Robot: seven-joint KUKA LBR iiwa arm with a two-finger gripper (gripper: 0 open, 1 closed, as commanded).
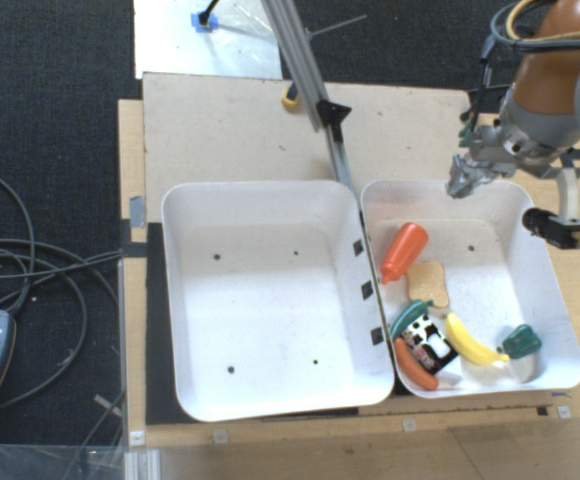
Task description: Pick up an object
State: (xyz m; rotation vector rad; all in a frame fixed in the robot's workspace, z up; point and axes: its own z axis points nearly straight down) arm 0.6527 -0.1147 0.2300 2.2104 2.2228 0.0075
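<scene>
Now the gripper (467, 182) hovers upper right over the right bin (555, 298); whether its fingers are spread, I cannot tell.

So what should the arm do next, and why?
Probably move the hand toward the near side of the right white bin and lower it over the orange carrot-shaped toy. The hand sits at the bin's far rim, above nothing graspable, and that toy lies closest and apart from the crowded pile.
</scene>
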